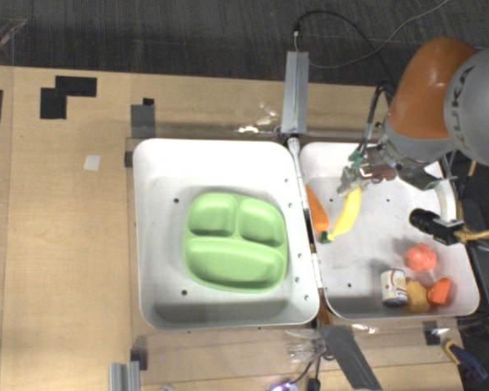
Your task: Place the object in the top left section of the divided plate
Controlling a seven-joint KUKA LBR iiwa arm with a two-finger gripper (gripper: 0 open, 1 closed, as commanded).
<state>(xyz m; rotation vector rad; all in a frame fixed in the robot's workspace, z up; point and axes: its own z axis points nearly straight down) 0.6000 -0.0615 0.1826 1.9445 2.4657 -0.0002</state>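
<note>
The green divided plate (232, 241) lies in the left bin (159, 177), with two small sections at the top and one long section below. A yellow banana (347, 213) hangs at a slant in the right bin (391, 259), close to the divider. Its upper end sits between the fingers of my gripper (355, 179), which is shut on it. Its lower tip points down and left toward the divider. The gripper is well to the right of the plate.
An orange carrot (316, 212) lies against the divider next to the banana's lower end. At the right bin's front right sit a small can (394, 287), a pink ball (422, 257), a tan piece (418, 298) and an orange piece (442, 290).
</note>
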